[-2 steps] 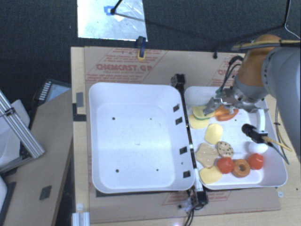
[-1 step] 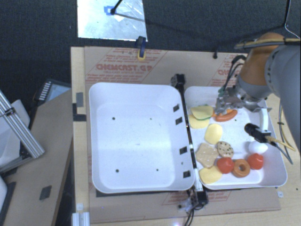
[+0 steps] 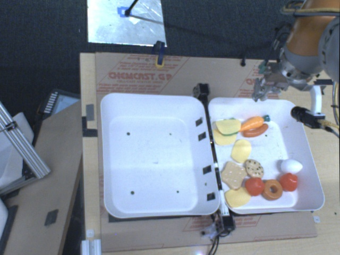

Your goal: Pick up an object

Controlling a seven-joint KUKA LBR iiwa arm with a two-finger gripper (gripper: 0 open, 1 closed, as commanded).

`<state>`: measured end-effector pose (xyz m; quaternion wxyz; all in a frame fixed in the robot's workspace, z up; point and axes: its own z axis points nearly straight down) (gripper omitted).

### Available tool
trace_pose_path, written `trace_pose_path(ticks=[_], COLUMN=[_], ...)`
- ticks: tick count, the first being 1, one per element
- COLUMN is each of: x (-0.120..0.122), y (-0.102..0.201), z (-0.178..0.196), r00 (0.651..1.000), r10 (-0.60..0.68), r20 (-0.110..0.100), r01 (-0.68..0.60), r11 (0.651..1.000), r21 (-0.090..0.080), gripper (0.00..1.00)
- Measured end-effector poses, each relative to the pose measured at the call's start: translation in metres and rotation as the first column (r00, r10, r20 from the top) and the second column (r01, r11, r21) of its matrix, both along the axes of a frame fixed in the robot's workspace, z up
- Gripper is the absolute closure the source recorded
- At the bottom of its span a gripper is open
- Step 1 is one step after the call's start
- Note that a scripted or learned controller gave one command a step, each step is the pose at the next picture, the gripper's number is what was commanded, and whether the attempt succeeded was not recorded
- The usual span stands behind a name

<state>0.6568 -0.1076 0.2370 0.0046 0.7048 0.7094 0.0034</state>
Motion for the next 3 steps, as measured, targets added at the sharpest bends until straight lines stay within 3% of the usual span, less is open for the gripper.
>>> trace_pose_path(ticks=[1,2,3], x=[0.008,-0.054,-0.035], y=[0.055,0.055,0.057], z=[0.026,0.171,0.21], r00=[1.0,1.0,1.0], r10=[0.002,-0.001,0.0], r20=[-0.007,-0.002,-0.004], r01=[-0.002,0.001,0.0], r11=[1.0,1.0,1.0], r21=[0.003,0.002,0.001], gripper=[1.0,1.0,1.0])
